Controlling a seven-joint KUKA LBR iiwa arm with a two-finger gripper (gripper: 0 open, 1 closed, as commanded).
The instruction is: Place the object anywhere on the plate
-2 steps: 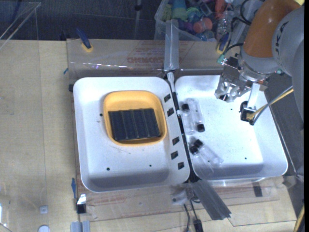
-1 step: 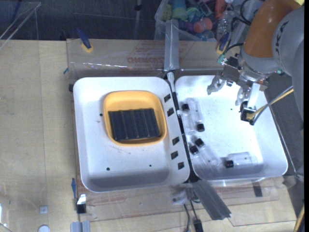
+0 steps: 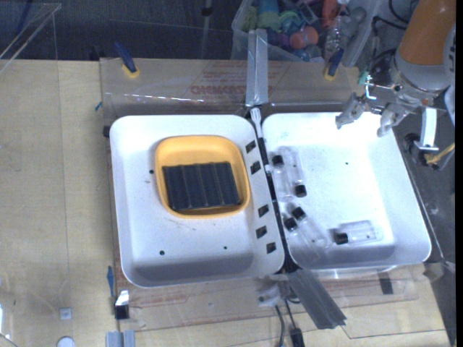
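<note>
A yellow plate (image 3: 168,154) sits in the left bin (image 3: 134,244). A dark grey ribbed slab (image 3: 201,185) lies flat on the plate, toward its near side. My gripper (image 3: 366,119) hangs over the far edge of the right bin (image 3: 405,215), its two fingers spread apart with nothing between them. It is open and well away from the plate.
Several clear plastic pieces with black caps lie in the right bin: one (image 3: 288,170) near the divider, one (image 3: 298,219) below it, one (image 3: 354,233) at the near side. A tub of coloured toys (image 3: 300,13) stands behind the bins.
</note>
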